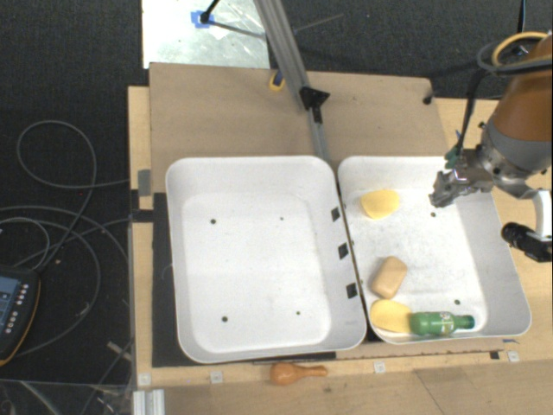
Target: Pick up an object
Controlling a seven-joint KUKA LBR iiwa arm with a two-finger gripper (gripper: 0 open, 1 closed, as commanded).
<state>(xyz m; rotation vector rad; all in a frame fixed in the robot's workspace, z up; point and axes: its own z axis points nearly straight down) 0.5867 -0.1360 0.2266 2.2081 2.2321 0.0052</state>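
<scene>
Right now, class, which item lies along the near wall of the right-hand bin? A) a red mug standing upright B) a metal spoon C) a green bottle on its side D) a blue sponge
C: the green bottle lies on its side against the near wall of the right bin, beside a yellow piece.

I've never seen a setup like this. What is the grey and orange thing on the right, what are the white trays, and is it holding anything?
You are looking down at a slant from one fixed camera above a bench. The grey and orange thing is a robot arm; its gripper hangs over the right bin near its far edge, with nothing visibly between its fingers. That bin holds a yellow lump, a tan block, another yellow piece and a green bottle lying on its side. The left bin sits beside it. An orange-brown object lies on the bench in front of the bins.
</scene>
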